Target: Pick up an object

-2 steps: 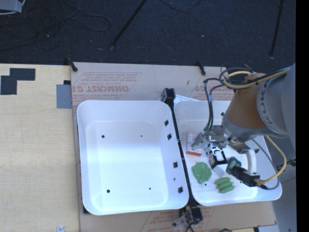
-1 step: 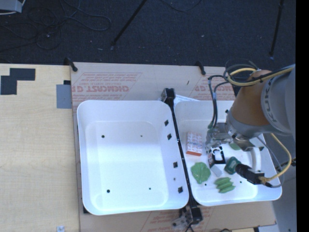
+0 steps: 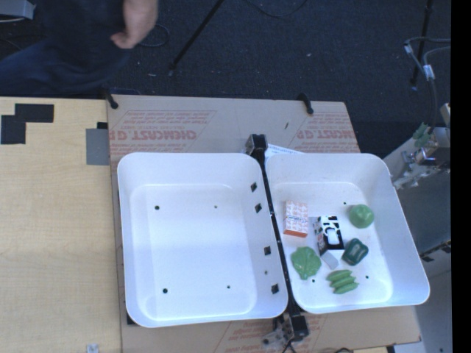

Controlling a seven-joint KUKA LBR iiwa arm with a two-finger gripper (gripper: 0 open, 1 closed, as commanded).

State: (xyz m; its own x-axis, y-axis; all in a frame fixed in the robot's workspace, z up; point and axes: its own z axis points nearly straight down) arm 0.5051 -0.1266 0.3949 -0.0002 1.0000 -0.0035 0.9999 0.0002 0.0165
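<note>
Cardboard sheet (image 3: 221, 127) under bins: mirrored print "CHEMCAST GP".

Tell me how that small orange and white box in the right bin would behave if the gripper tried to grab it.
The orange and white box lies flat, so it probably won't roll or tip. It looks like thin cardboard, likely light and a bit crushable. Lying low beside the divider between the bins, it may slide rather than lift.

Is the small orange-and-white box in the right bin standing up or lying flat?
Lying flat. The orange-and-white box shows its broad printed face upward, resting on the right bin floor near the divider.
</note>
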